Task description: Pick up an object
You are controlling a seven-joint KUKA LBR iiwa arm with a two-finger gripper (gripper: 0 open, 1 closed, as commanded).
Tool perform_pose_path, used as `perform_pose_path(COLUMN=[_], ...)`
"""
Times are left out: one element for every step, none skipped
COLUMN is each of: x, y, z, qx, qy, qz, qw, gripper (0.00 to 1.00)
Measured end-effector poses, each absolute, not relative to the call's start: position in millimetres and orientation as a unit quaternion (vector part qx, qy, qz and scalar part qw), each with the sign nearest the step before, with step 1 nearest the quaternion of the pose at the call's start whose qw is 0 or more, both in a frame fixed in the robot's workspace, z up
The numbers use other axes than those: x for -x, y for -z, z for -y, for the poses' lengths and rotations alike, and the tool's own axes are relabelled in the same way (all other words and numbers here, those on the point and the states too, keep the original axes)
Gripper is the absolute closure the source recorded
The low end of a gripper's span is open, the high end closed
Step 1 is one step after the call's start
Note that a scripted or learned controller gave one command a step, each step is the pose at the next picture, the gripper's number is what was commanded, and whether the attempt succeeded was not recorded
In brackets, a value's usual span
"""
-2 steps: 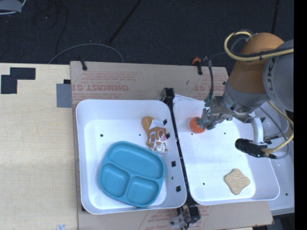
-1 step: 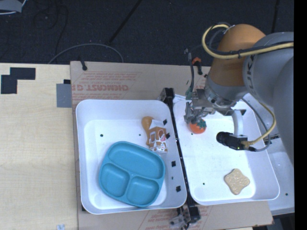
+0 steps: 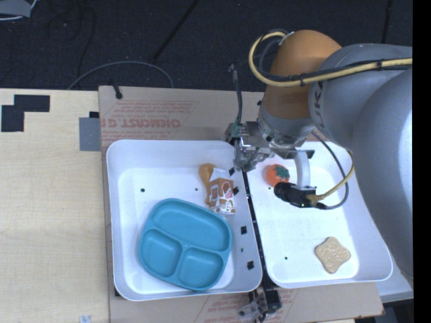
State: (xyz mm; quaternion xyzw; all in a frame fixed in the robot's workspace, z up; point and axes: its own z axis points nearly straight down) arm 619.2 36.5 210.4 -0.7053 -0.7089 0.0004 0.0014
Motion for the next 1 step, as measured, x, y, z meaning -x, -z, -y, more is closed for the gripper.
perform_pose_path(x=[-621.0], y=[-228.0], z=[-85.3], qx=[0.705], qy=[0.0], qz=[0.709], qw=[0.001], gripper=[1.0])
